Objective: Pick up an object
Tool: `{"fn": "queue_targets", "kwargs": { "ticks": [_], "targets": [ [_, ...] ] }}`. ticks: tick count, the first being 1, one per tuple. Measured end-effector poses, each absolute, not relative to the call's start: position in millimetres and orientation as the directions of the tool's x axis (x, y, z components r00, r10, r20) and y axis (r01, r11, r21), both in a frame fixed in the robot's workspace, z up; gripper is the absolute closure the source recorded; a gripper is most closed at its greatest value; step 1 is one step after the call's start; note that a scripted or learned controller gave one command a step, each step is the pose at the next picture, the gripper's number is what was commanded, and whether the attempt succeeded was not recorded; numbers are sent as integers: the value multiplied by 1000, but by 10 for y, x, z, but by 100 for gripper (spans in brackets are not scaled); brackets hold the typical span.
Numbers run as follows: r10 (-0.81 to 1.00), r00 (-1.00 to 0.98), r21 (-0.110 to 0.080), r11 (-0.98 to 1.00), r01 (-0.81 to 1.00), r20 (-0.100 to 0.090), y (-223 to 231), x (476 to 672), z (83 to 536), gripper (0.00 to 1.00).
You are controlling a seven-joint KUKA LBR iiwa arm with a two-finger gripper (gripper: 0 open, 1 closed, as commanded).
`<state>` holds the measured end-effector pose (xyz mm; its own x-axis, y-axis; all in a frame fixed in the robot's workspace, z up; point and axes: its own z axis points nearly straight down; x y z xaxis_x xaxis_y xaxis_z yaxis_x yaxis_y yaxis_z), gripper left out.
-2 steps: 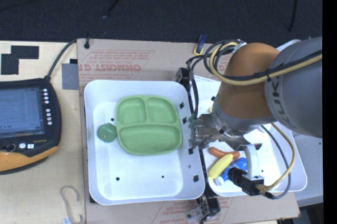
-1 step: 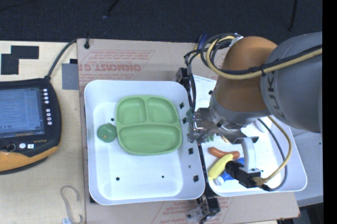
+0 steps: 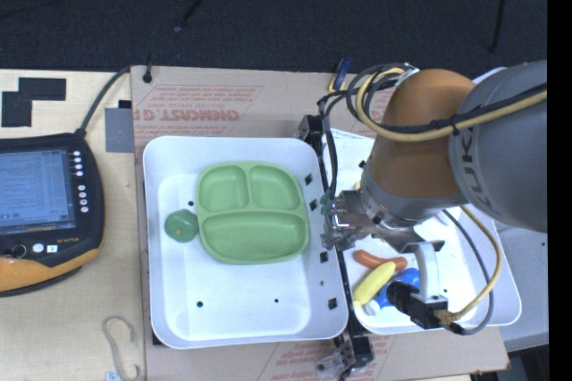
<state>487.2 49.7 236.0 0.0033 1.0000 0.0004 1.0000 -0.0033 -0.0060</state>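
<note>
Camera view showed the arm [image 3: 447,147] bulking over the right bin [image 3: 509,299], hiding most of its floor. The end effector [image 3: 344,223] sat low at that bin's left wall, hard against the divide between the bins; whether it was clenched or released I could not tell. Near the bin's front edge lay a yellow banana [image 3: 374,283], an orange carrot-like piece [image 3: 380,260] touching it, and something blue [image 3: 402,281] partly covered. The left bin [image 3: 232,321] held a green divided plate [image 3: 252,214] and a green ball [image 3: 181,225] just beside it, with bare floor toward its front edge.
</note>
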Motion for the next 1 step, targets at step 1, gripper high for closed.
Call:
{"fn": "queue_targets", "kwargs": {
  "ticks": [1],
  "targets": [
    [1000,1,-8,-1,1000,0,448,4916,2201,100]
  ]
}}
